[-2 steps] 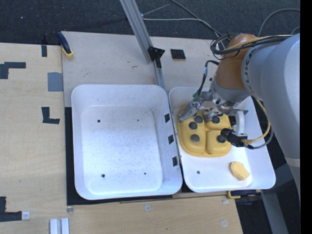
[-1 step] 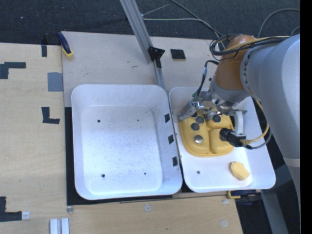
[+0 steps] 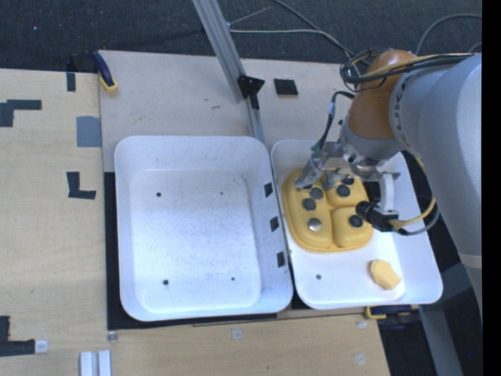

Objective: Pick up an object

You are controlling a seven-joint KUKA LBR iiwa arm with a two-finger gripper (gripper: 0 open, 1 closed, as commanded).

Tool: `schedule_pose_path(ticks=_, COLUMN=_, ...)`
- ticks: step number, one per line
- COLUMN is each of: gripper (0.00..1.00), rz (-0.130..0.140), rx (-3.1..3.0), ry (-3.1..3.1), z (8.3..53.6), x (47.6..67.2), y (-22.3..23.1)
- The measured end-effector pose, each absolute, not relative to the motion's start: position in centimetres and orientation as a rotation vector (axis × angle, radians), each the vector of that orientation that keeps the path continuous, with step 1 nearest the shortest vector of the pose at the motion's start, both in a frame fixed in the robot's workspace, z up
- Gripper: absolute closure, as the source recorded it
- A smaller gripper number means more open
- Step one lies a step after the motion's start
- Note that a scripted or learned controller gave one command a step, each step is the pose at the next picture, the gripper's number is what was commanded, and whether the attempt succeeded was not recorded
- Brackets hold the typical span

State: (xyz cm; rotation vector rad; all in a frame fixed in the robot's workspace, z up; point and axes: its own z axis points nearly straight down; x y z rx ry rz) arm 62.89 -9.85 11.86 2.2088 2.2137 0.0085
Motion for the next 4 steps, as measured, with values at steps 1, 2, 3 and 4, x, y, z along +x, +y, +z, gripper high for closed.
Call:
schedule_pose_path(ticks=1, gripper=1.00, rz=-0.001, rx=2.221, ry=2.224, z=16.0, x=62.9, y=-9.4)
schedule_pose_path(ticks=2, gripper=1.00, rz=0.004, rx=2.218, ry=2.220, z=22.3, x=62.9, y=-9.9)
schedule_pose_path(ticks=3, gripper=1.00, rz=0.004, rx=2.218, ry=2.220, z=27.6, x=63.0, y=-9.9)
schedule_pose_path(ticks=4, gripper=1.00, rz=-0.002, rx=2.218, ry=2.229, z=25.7, x=62.2, y=-4.9)
